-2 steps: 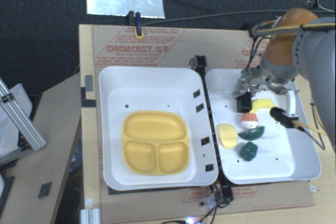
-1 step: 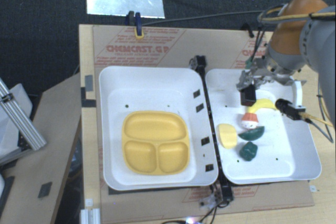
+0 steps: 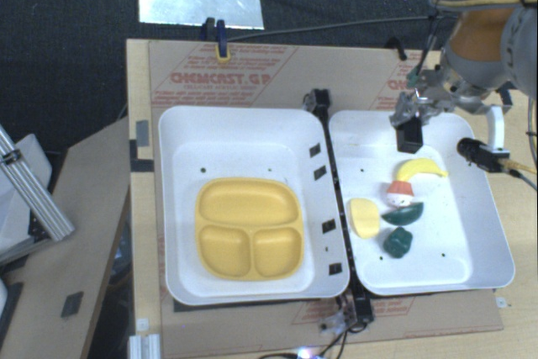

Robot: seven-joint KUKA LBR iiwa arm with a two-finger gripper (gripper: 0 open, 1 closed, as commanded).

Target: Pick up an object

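While the grey arm (image 3: 492, 17) with its orange band reached in from the right, the gripper (image 3: 409, 133) hung over the far part of the right bin (image 3: 483, 265), close to that bin's back rim. Its dark fingers pointed down at the white floor, and nothing could be seen between them; whether they were spread or closed could not be told from this angle.

The loose things lay in a cluster nearer the camera than the gripper, all within the same bin. Closest to it was a yellow banana (image 3: 422, 170), just below and slightly to the right of the fingertips, apart from them. Just beyond the banana, further toward the camera, sat a small red and white piece (image 3: 401, 192), touching or nearly touching a dark green curved piece (image 3: 403, 214) below it. To the left of those two lay a pale yellow flat piece (image 3: 365, 218), near the bin's inner wall. Furthest from the gripper in that cluster was a dark green lump (image 3: 398, 242).

Well to the gripper's left, across the black clips joining the bins, the left bin (image 3: 181, 147) held a yellow divided tray (image 3: 249, 227) with one long compartment and two smaller ones.
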